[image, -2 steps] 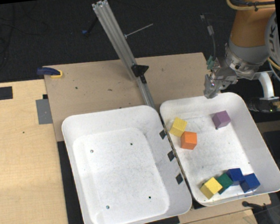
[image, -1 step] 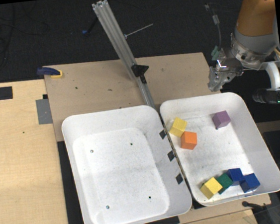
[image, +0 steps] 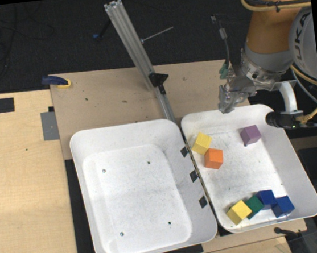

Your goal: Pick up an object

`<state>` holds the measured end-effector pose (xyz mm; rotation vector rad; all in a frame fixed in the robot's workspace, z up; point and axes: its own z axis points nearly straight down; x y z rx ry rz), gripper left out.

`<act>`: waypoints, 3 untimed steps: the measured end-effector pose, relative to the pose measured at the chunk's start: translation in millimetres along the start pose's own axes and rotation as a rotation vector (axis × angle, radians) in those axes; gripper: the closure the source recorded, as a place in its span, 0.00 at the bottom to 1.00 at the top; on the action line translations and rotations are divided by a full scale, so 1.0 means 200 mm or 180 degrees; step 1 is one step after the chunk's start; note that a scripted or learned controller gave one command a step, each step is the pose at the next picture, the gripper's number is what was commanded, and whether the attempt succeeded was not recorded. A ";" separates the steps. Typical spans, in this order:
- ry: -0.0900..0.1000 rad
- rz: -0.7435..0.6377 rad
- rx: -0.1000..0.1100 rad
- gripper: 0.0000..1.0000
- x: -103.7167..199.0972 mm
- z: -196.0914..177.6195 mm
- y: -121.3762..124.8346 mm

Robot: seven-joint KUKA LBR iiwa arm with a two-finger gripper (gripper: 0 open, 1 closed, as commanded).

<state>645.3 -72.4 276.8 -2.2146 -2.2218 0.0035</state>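
The gripper [image: 228,104] hangs over the far rim of the right bin [image: 303,182], around twelve o'clock of that bin, and from here I can't tell how its fingers stand. Nothing shows between them. Below it lies open white floor. A purple block [image: 250,134] sits toward two o'clock, apart from the rest. A yellow block [image: 202,143] and an orange block [image: 213,158] touch near the left wall at ten o'clock. At six o'clock, close to the near rim, huddle a second yellow block [image: 238,211], a green block [image: 253,205] and two blue blocks [image: 275,201]. The left bin [image: 90,177] sits just beside.
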 end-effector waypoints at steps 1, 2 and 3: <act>0.0002 -0.0007 0.0000 1.00 0.31 0.07 -0.01; 0.0001 -0.0002 0.0002 1.00 0.54 0.12 -0.09; -0.0001 -0.0003 0.0003 1.00 0.82 0.21 -0.07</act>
